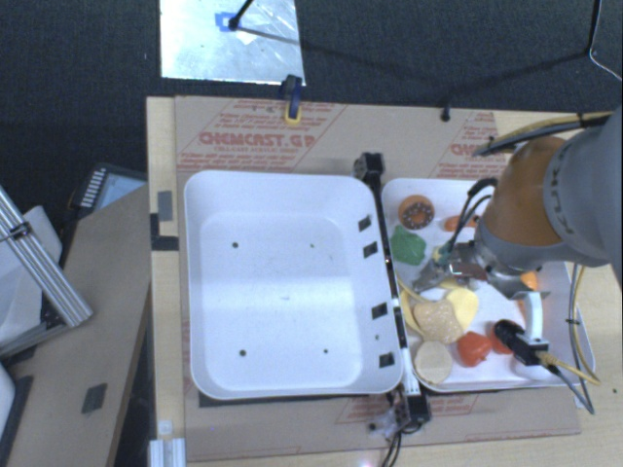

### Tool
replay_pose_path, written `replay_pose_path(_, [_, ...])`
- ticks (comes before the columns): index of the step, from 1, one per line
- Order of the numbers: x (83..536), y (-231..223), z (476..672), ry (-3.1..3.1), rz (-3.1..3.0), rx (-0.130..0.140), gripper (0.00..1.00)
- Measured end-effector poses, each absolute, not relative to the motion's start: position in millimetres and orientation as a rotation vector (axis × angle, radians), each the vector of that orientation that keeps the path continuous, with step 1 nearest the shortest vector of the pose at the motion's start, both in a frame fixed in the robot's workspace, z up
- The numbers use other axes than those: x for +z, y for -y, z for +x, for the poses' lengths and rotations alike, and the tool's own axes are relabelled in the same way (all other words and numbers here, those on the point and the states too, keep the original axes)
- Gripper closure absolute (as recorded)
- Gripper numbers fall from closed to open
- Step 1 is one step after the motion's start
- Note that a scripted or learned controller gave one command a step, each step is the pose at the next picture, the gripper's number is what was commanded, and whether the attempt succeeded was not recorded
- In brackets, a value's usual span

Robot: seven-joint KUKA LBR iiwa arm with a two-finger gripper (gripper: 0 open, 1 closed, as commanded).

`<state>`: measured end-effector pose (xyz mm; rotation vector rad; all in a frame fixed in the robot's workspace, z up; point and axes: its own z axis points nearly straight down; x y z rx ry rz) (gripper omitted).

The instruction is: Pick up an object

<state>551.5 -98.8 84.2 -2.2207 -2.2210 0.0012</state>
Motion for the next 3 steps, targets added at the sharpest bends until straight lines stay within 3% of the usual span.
replay_pose_path(1, [85,91,572.1,2.228,-2.218,-0.002,0.0])
replay_pose_path(2, [84,92,504.9,2.218,-2.221,0.002,0.0])
replay_pose_path(3, [85,93,544.5,2.23,-2.219,-0.004,0.0])
